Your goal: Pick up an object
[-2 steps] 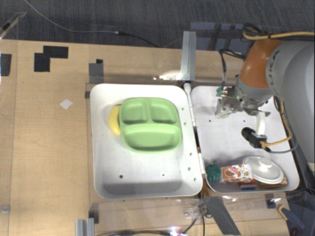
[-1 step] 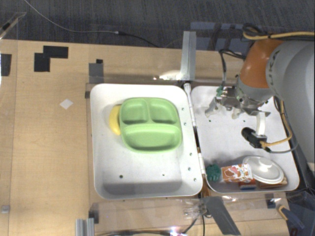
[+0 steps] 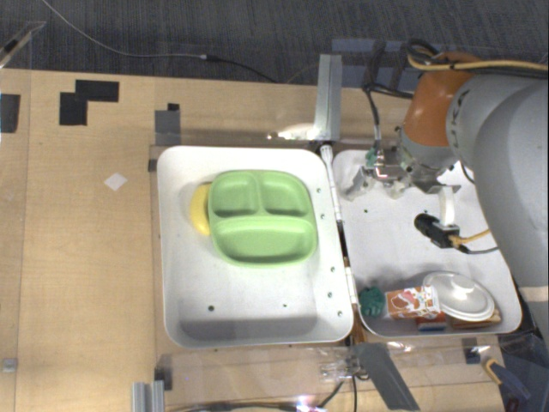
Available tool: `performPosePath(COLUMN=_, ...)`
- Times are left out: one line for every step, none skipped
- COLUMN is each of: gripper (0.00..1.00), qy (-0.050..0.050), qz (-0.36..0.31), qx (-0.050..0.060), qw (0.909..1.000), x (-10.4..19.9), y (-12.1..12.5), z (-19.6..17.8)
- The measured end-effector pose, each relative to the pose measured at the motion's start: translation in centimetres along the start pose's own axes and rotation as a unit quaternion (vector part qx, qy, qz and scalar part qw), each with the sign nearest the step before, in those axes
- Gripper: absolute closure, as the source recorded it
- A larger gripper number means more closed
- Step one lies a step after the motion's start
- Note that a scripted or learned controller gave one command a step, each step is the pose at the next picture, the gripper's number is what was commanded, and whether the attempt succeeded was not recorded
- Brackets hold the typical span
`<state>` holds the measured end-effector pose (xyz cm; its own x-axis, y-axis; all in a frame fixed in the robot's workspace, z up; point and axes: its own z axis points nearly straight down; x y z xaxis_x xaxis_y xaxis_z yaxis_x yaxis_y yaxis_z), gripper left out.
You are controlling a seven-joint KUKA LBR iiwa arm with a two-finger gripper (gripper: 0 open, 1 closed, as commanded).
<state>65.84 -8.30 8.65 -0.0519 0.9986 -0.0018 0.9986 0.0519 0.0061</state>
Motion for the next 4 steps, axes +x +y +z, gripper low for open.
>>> performPosePath(gripper=0.0, qy=0.0, qz=0.156, qx=0.0, qw=0.9878, x=3.6, y=1.4, z=-10.0)
performPosePath(gripper=0.0, qy=0.0, qz=0.326, qx=0.002, qw=0.9453, x=-0.3, y=1.0, z=-4.9)
performPosePath(gripper=0.0, qy=0.001, qz=0.306, qx=0.001, qw=0.9519, x=1.7, y=1.3, z=-11.7)
performPosePath(gripper=0.0, qy=-0.001, qz=0.426, qx=0.004, qw=0.9047, x=-1.9, y=1.0, z=-4.2)
